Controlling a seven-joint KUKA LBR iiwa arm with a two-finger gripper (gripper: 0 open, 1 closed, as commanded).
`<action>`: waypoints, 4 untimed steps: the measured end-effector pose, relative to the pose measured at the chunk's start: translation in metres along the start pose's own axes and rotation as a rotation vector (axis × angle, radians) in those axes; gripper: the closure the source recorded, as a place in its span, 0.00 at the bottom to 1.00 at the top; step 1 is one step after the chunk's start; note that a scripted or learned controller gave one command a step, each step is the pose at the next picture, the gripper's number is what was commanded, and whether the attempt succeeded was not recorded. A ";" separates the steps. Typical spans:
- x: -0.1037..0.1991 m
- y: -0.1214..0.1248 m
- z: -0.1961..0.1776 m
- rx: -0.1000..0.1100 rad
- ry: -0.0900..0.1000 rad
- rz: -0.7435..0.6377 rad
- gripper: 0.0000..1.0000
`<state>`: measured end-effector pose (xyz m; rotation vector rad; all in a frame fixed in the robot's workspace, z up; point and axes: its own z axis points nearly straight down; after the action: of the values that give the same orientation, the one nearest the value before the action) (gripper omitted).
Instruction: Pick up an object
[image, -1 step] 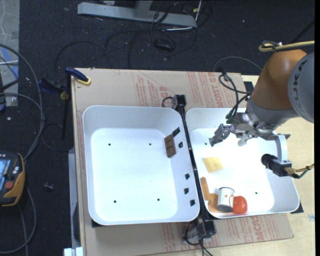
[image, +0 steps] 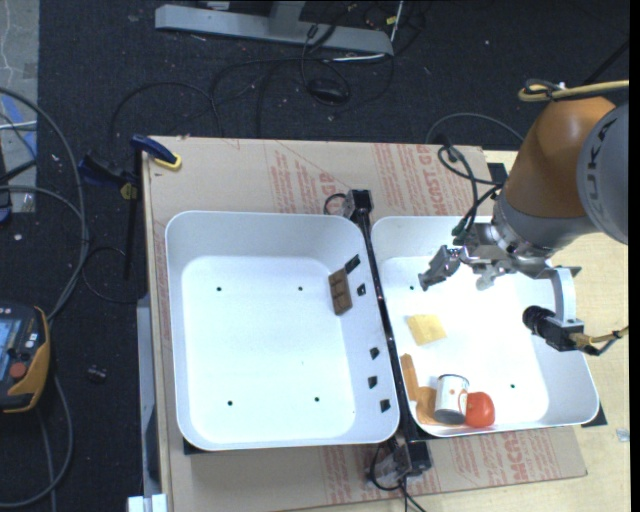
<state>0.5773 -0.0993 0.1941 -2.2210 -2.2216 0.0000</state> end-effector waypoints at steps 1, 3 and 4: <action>-0.004 -0.002 0.062 0.005 0.000 0.001 0.00; -0.003 -0.001 0.089 -0.004 0.000 0.000 1.00; -0.001 -0.009 0.033 -0.004 0.000 0.000 1.00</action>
<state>0.5687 -0.1002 0.1612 -2.2234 -2.2237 -0.0040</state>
